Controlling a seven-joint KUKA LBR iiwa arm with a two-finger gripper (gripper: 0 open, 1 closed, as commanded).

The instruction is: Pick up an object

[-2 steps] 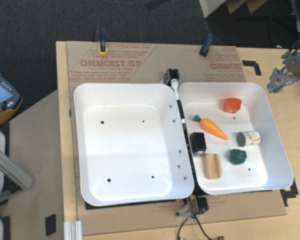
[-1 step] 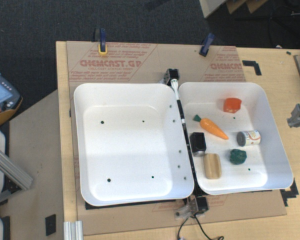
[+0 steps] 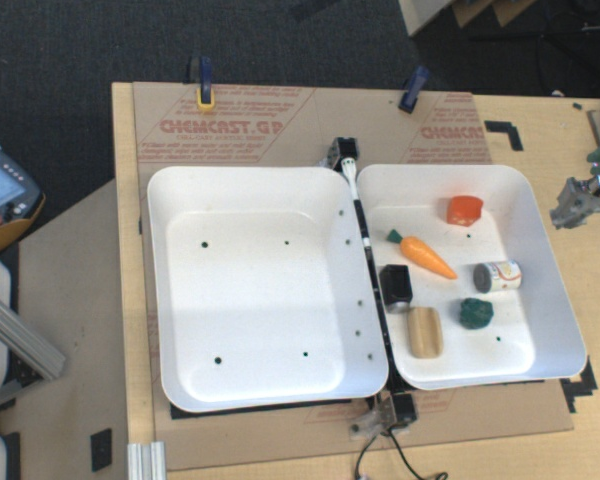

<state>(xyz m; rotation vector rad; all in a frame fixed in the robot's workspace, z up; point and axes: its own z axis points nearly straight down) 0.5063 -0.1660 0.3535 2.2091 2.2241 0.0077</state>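
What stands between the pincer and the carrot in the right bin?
Nothing visible does. The pincer is beyond the right bin's right rim; the carrot lies near the bin's middle. The red piece and the can flank the path without blocking it.

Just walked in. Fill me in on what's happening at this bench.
A robot arm is set to pick up an object from two white bins. Its gripper is at the right edge of the view, beyond the rim of the right bin, holding nothing that can be seen. All the objects lie in that bin: an orange carrot, a red piece, a small can, a dark green lump, a black block and a tan block.
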